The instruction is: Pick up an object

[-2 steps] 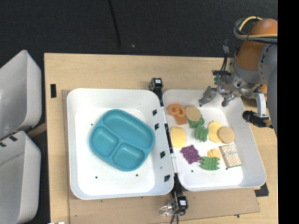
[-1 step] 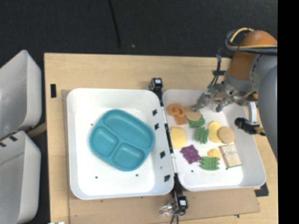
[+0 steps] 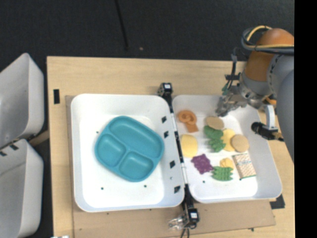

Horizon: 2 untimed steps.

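- Right, my gripper [image 3: 224, 106] is at the upper right of the frame, low over the top edge of the right bin [image 3: 262, 185], orange band above it.
- My fingers are a dark blur from up here; I cannot tell how far apart they are, and I see nothing between them.
- Just below and left of my tips lies a tan oval [image 3: 214, 122], close but whether touching I can't say.
- Under it, a green piece [image 3: 214, 138], pressed against a yellow piece [image 3: 228, 136] and a tan round [image 3: 240, 143] to its right.
- Left side of this bin: an orange curl [image 3: 187, 119] up top, a yellow lump [image 3: 188, 146] beneath it.
- Lower down: a purple cluster [image 3: 201, 163], a green leafy bit [image 3: 222, 173] with a small yellow bit on top, and a checked packet [image 3: 243, 165] at the right.
- Over in the left bin [image 3: 84, 192], middle of the frame, a blue tray [image 3: 129, 148] with three compartments sits tilted.
- Both bins rest side by side on the wooden bench [image 3: 59, 73].
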Available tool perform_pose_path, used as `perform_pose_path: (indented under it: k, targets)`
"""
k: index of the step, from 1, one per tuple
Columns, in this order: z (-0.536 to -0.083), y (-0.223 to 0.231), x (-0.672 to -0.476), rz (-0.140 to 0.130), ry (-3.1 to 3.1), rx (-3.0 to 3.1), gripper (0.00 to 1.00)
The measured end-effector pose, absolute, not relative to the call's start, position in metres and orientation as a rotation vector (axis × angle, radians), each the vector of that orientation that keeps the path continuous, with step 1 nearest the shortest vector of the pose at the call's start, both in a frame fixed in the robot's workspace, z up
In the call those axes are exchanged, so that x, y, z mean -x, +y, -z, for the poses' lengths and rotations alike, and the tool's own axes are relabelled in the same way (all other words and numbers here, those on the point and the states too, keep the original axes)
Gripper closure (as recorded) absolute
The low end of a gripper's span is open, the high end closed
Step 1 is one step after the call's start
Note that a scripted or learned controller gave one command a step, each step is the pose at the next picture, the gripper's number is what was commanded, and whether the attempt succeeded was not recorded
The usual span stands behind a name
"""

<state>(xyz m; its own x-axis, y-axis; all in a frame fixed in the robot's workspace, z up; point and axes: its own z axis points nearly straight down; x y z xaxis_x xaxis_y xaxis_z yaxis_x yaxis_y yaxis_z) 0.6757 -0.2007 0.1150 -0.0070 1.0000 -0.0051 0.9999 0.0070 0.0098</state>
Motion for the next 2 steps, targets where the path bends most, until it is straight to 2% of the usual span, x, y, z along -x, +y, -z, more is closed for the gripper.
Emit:
perform_pose_path:
  k: [1,2]
  targets:
    - [-0.178,-0.198,-0.682,-0.005,2.221,-2.212,1.0]
    - [-0.238,-0.197,-0.676,-0.004,2.223,-2.21,1.0]
